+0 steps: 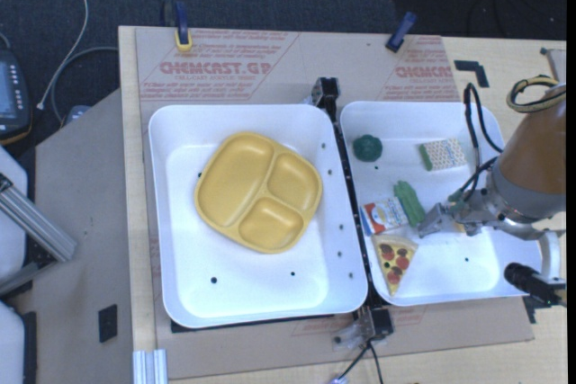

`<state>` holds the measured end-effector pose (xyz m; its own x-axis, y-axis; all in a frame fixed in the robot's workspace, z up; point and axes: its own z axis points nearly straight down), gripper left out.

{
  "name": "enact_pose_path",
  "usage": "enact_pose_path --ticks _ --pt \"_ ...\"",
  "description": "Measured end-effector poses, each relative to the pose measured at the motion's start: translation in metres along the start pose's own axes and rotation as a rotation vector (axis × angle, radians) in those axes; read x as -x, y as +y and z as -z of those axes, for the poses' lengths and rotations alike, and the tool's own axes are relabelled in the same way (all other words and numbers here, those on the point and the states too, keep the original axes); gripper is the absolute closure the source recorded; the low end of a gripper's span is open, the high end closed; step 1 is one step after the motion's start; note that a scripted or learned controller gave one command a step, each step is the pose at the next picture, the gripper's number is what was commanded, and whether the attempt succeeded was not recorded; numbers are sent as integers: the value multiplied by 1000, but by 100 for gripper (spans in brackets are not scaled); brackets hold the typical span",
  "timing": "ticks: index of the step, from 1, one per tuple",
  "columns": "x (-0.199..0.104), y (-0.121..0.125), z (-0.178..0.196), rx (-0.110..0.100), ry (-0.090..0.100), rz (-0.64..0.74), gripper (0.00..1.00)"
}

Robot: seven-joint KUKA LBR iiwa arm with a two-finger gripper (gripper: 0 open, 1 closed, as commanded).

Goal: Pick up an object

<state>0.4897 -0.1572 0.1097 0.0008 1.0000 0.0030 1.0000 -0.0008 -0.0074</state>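
- Two shallow white bins side by side on a cardboard-covered bench: left bin [171, 220] at centre frame, right bin [450, 279] toward the right edge.
- In the left bin, a yellow divided plate [259, 191], three compartments, lying flat near the bin's upper middle.
- In the right bin: a dark green round object [367, 147] at upper left, a small speckled box [442, 155] at upper middle, a green elongated piece [409, 202] near the centre, a red-and-white packet [383, 215] just left of it, a toy pizza slice [394, 261] at lower left.
- Gripper [430, 223] low in the right bin, reaching in from the right of the frame beneath the orange-banded wrist; fingers blurred and dark, spread impossible to tell.
- Gripper tip just right of the green elongated piece and just above and right of the pizza slice; contact with either impossible to tell, nothing seen between the fingers.
- Speckled box well above the gripper; round green object farther off to the upper left.
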Motion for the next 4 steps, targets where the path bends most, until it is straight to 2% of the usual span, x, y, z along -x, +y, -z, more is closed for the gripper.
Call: enact_pose_path --ticks 1,3,4 --pt "1 2 12 7 -3 0 100" --pt "6 17 134 13 -6 2 100" --pt "6 18 157 11 -5 2 100"
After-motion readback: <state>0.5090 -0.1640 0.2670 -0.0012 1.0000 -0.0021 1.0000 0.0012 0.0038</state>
